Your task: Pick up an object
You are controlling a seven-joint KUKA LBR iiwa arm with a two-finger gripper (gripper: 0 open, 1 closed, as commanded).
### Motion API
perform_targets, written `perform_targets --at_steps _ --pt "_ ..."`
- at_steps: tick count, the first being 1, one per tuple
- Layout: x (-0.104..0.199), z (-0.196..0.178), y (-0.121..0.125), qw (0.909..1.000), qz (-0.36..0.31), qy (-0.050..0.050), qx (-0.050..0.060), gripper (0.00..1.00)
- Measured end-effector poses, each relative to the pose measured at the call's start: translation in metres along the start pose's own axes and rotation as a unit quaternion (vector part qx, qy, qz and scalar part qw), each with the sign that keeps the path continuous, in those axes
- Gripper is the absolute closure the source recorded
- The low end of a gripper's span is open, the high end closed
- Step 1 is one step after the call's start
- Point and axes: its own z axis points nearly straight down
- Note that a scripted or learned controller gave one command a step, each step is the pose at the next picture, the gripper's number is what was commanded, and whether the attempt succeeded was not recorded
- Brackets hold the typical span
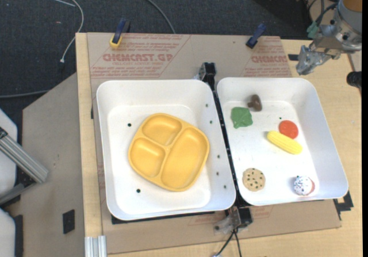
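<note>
Several small items lie in the right bin (pixel 328 135): a brown lump (pixel 254 101), a green leafy piece (pixel 241 117), a red tomato-like piece (pixel 288 129), a yellow corn cob (pixel 284 142), a chocolate-chip cookie (pixel 253 179) and a white speckled ball (pixel 302 185). My gripper (pixel 306 64) hangs over the cardboard just beyond the right bin's far right corner, apart from every item. I see nothing held in it.
The left bin (pixel 115 112) holds a yellow divided plate (pixel 168 151). Two blue clamps (pixel 119 33) (pixel 256 35) pin the cardboard sheet at the back edge. A black bracket (pixel 207 70) sits between the bins at the back. Cables run across the dark floor behind.
</note>
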Motion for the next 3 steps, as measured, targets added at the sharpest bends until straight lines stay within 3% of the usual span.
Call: perform_targets --at_steps 3 --pt "0.154 0.020 0.002 1.0000 0.000 0.000 0.000 1.00"
